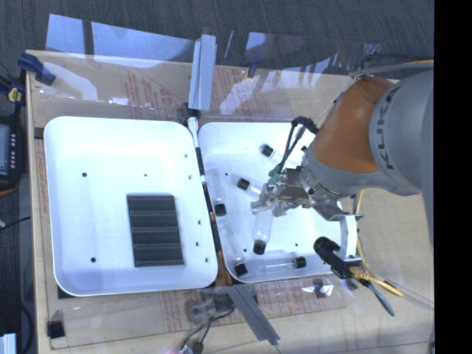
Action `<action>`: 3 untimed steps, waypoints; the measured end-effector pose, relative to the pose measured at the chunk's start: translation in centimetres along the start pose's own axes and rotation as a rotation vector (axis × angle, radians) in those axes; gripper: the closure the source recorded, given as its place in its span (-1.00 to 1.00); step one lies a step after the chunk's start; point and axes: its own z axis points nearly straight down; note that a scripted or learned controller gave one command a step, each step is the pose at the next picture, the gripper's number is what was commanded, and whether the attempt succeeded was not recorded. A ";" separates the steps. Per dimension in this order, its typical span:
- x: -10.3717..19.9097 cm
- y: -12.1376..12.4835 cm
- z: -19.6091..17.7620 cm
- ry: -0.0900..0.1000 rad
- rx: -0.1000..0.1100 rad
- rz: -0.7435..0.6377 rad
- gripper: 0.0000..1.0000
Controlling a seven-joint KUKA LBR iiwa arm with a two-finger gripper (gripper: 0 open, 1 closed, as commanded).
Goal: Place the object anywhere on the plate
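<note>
Bench (110, 316), pale wood, with two shallow white bins side by side. Left bin (81, 139): one dark ribbed plate (155, 230), rectangular, lying flat toward the near edge, nothing resting on it. Right bin (228, 142): several small clear vials with black caps, scattered. One vial (267, 150) near the far side; one (246, 185) toward the middle; one (260, 240) upright-looking, just below the gripper; one long vial (280, 262) lying along the near wall; black caps (220, 209) and (240, 270) close to the left wall and near corner. Arm (391, 139), grey with orange band, reaches in from the right over the right bin. Gripper (274, 199) hangs low above the middle of that bin, among the vials; whether it is clenched or released, I cannot tell, and no vial can be made out in its grasp. All vials sit in the right bin, well apart from the plate.
</note>
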 end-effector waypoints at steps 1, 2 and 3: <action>9.0 1.4 2.5 0.001 0.000 0.179 1.00; 11.7 -2.3 3.4 0.002 0.004 0.503 1.00; 19.3 -3.2 3.4 0.002 0.002 0.753 1.00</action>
